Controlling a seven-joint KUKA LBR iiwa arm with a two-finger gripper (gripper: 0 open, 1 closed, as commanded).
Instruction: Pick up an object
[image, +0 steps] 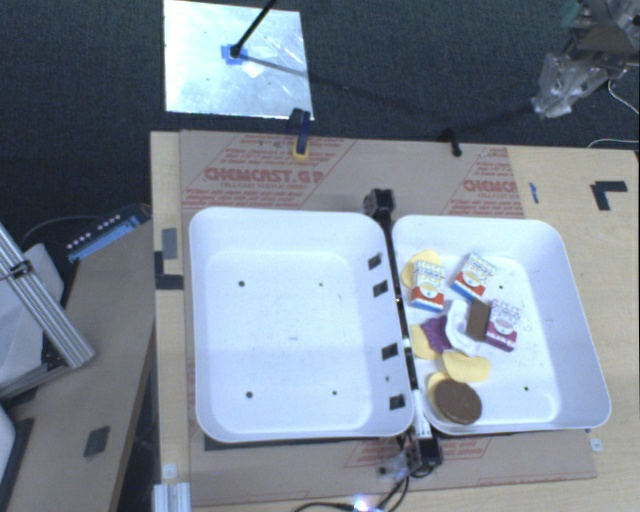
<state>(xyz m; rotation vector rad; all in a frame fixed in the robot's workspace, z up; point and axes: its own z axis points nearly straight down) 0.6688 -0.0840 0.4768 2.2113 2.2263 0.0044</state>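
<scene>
The right bin (560, 300) holds a cluster of small items on its left side. Two little white cartons (428, 283) (473, 275) lie at the back of the pile. In front of them are a brown bar (478, 318), a purple-and-white packet (505, 323) and a purple piece (436, 332). Yellow chip-like pieces (466, 368) and a round brown disc (457, 402) sit nearest the front wall. My gripper (558, 92) hangs far off at the top right, over the dark floor beyond the bench and well away from both bins.
The left bin (285, 320) sits beside the right one, joined by a black divider with clips (385, 290). A shiny metal plate (238, 60) lies behind the bench. A blue-and-yellow clamp (299, 135) stands at the back edge. An aluminium rail (40, 310) leans at the left.
</scene>
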